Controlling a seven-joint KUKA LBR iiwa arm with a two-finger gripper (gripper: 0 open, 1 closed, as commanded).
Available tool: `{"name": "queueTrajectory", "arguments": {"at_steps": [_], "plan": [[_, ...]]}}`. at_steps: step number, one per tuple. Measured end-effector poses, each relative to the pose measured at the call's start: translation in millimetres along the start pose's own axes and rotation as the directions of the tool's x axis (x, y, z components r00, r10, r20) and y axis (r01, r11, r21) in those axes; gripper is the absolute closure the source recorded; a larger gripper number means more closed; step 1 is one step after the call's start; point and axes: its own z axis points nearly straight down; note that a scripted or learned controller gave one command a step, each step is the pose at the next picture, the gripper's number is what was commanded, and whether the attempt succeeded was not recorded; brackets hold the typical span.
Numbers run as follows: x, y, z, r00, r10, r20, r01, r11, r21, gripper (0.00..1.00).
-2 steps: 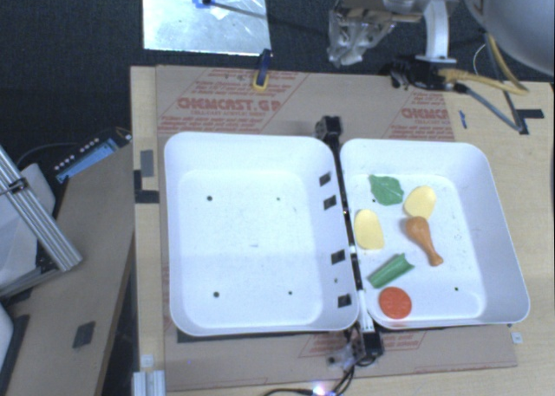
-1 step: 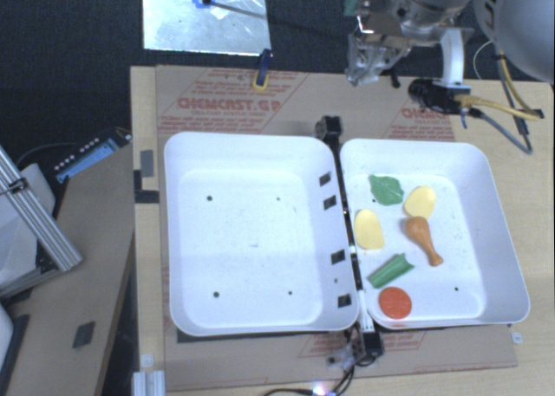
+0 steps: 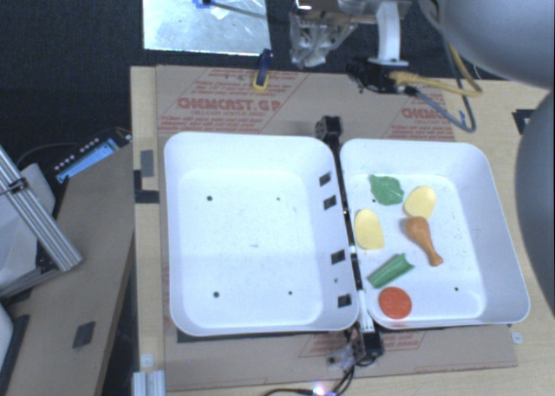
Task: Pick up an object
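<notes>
Drumstick (image 3: 424,239) untouched in right bin (image 3: 499,212) | gripper (image 3: 310,43) parked high behind, claw state can't be told | descent over bin needed next

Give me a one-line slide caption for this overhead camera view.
Gripper raised beyond two white bins; the right bin holds six toy foods, including a drumstick.

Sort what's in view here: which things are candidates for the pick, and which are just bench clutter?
Belongs to the job, all in the right bin:
- green leaf piece
- two yellow pieces
- orange drumstick
- green stick
- red disc
- the gripper, above the bench beyond the bins

Just lying about:
- left bin
- silver sheet
- yellow clip
</notes>
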Motion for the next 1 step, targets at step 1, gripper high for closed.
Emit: {"name": "queueTrajectory", "arguments": {"at_steps": [1], "plan": [[51.1, 0.6, -31.8, 1.0, 0.002, 0.0, -0.002, 1.0, 0.001, 1.0]]}}
